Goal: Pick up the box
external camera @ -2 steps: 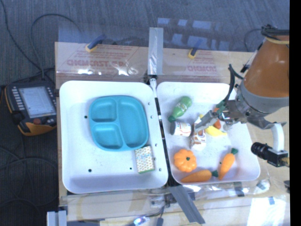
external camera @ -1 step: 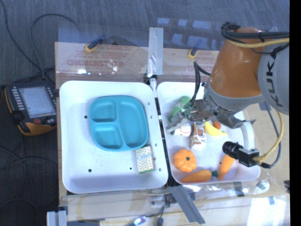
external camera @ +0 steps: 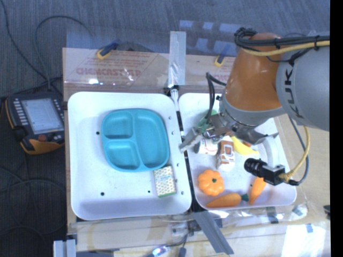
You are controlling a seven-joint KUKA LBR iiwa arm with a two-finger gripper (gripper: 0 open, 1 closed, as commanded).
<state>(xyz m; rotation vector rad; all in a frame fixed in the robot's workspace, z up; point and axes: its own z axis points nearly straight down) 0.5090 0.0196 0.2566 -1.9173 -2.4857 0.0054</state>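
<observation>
A small flat box (external camera: 165, 181) with a green and white pattern lies in the left bin (external camera: 88, 197), near its front right corner, just below the blue plate. My gripper (external camera: 199, 138) hangs low over the right bin (external camera: 285, 196), close to the divider between the bins, up and to the right of that box and apart from it. A small white and brown carton (external camera: 225, 153) stands in the right bin, just right of the gripper. The orange band and grey wrist cover the back of the right bin.
A blue divided plate (external camera: 134, 139) fills the middle of the left bin. In the right bin lie an orange pumpkin (external camera: 211, 182), two carrots (external camera: 224, 200) (external camera: 256, 189), a yellow item (external camera: 245, 146) and a green item (external camera: 204, 124). A handheld pendant (external camera: 35, 121) sits left of the bench.
</observation>
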